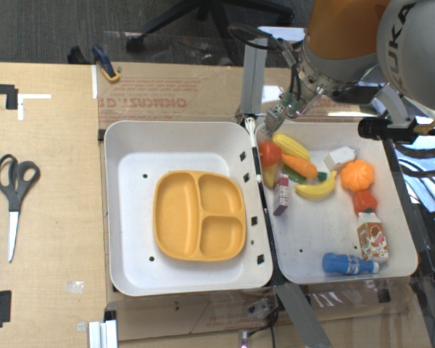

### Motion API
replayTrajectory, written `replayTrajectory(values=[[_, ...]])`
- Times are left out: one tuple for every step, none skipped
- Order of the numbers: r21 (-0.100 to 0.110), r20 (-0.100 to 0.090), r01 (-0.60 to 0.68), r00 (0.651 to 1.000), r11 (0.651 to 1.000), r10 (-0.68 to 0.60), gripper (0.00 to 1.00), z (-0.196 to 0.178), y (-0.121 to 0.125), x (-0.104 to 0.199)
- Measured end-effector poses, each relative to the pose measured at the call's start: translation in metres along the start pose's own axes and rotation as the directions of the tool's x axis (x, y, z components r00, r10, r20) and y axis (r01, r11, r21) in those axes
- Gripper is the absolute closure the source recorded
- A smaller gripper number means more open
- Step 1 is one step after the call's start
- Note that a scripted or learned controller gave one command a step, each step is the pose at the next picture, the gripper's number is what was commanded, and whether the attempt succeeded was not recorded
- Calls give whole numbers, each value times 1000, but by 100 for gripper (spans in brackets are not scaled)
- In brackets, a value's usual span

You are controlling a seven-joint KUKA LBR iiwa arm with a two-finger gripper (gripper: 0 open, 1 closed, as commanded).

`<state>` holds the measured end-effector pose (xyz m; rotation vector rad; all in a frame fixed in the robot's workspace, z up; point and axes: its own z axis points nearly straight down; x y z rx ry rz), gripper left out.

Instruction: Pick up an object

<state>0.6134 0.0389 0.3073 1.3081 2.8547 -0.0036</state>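
Note:
My gripper point(264, 114) hangs over the back left corner of the right bin point(391, 267), open, with nothing between its fingers. Just below it lie a yellow corn cob point(291, 147), a red tomato point(269, 153) and an orange carrot point(300, 166). Further along the bin floor are a banana point(317, 188), a purple bottle point(281, 194), an orange fruit point(358, 175), a small white block point(341, 156), a red-capped carton point(370, 234) and a blue bottle point(348, 264).
The left bin point(123, 216) holds a yellow divided plate point(200, 215). The wall between the two bins runs just left of the gripper. Scissors point(14, 187) lie on the wooden bench at the left. The arm's grey and orange body point(362, 20) fills the upper right.

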Motion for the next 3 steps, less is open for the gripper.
replayTrajectory(values=[[0,-1,15,1000,1000,-15,100,-96,-45,-78],[0,-1,46,999,999,-46,100,-48,-139,-166],[-2,3,252,968,968,-252,100,-31,-156,-210]])
